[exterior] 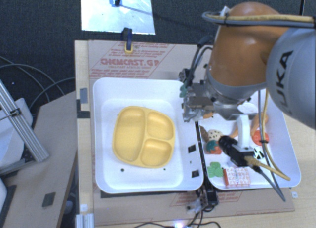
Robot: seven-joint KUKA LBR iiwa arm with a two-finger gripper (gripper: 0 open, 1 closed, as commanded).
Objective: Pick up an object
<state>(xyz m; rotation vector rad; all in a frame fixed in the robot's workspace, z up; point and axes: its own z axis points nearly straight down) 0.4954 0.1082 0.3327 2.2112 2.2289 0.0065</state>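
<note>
- Dark grey carpet is lying behind the bench, where two shallow white bins are sitting side by side on a pale cardboard sheet with red print (133, 57).
- Several small objects are lying in the right white bin (289, 165), towards its left side. They are a cream spotted block (214, 135), an orange-and-teal piece (212, 146) just below it, a green leaf-shaped toy (215, 169) nearer the front, and a red-and-white patterned packet (237, 176) just beside the toy.
- A red-orange object (259, 137) is lying further right, partly hidden by the robot.
- The gripper (191, 104) is hanging over the strip where the two bins meet, above and left of the cream spotted block. Whether it is open, closed or holding anything cannot be told from this angle.
- The grey arm with its orange band (247, 49) is reaching in over the right white bin.
- The left white bin (103, 172) is holding a yellow plastic divided plate (143, 137), well apart from the small objects.
- A shiny silver sheet (118, 5) is lying beyond the cardboard.
</note>
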